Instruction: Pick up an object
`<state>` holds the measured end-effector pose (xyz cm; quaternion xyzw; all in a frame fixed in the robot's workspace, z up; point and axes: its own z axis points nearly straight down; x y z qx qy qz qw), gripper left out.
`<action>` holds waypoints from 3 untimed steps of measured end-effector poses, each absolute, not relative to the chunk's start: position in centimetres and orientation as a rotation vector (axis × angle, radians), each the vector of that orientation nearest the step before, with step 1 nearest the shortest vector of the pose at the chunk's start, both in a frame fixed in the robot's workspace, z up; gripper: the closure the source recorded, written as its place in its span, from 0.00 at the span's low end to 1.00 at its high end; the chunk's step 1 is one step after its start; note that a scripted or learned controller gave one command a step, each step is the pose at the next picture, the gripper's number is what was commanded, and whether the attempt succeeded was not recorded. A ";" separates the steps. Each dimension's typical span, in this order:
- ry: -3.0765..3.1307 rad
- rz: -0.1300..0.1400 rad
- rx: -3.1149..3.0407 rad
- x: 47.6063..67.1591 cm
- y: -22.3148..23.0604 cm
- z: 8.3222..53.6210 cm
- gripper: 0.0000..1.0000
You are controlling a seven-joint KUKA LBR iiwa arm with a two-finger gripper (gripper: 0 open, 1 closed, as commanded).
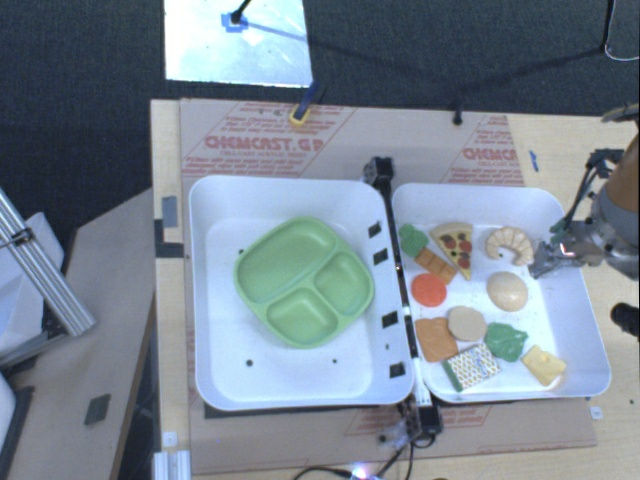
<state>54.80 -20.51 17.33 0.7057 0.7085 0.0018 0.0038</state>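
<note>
Hovering at the right bin's (578, 298) far edge, gripper (551, 258) state unclear, just beside the croissant (510, 244) lying crosswise, tips curling toward the near side.

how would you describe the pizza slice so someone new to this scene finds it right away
Start at the right bin, the one crowded with toy food, not the one holding the green tray. Look along its far side, near the divider between the bins. The pizza slice is the yellow wedge dotted with red, lying between a green piece and the pale croissant; nothing else there is triangular.
</note>
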 end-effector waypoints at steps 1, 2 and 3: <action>2.221 0.005 2.211 55.0 -20.6 22.7 1.00; 2.232 0.005 2.210 56.1 -14.7 22.5 1.00; 2.232 0.004 2.211 57.1 -10.0 22.5 1.00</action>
